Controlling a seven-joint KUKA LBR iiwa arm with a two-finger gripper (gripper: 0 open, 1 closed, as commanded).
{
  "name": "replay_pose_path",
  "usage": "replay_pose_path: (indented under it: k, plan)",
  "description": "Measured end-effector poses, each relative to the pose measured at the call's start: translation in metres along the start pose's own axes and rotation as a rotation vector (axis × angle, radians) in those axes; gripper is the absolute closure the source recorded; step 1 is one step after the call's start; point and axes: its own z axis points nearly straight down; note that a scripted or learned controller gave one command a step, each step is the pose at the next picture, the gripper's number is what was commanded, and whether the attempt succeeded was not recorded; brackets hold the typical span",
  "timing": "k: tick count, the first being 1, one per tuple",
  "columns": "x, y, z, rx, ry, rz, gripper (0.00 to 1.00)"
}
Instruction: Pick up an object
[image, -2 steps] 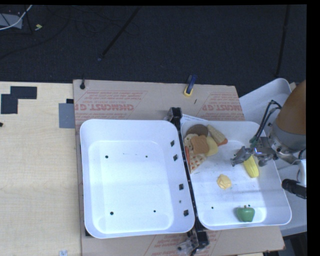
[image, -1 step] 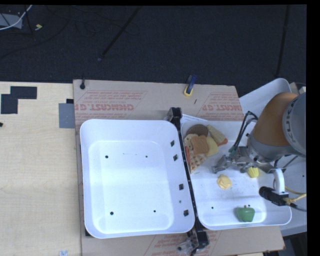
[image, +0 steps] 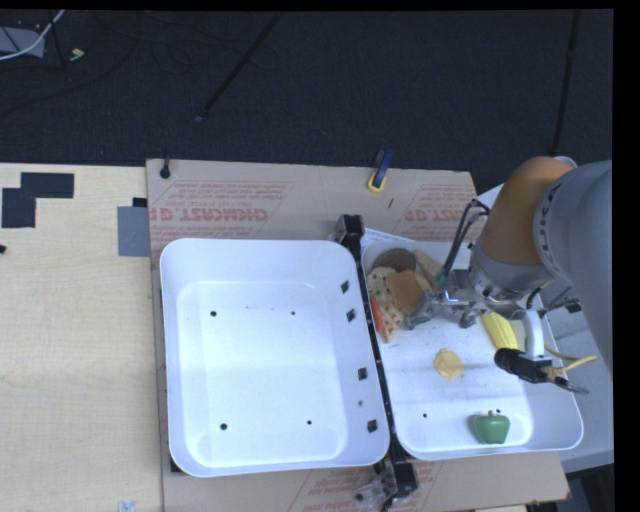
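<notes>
Overhead, the gripper hung low in the right bin, right of center frame, beside a brown piece. Whether it was clenched was unclear. Nearby lay corn, a yellow lump and a green pepper.

Two bins sit side by side on a cardboard sheet, the left bin at nine o'clock of the right bin, their inner walls touching. In the right bin a cluster of items lies at its ten o'clock corner, a small lump near its middle, a corn cob at two o'clock of that lump, and a pepper near the six o'clock wall. The gripper hangs over the right bin between the cluster and the corn cob, the arm reaching in from three o'clock
</notes>
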Motion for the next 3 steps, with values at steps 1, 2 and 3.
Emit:
replay_pose_path:
  k: [1,2,3]
  plan:
    - [-0.027,0.004,-0.043,-0.026,-0.006,0.007,0.00]
    - [-0.073,-0.031,-0.092,-0.027,-0.008,0.010,0.00]
    - [0.030,-0.078,0.004,-0.017,-0.002,0.001,0.00]
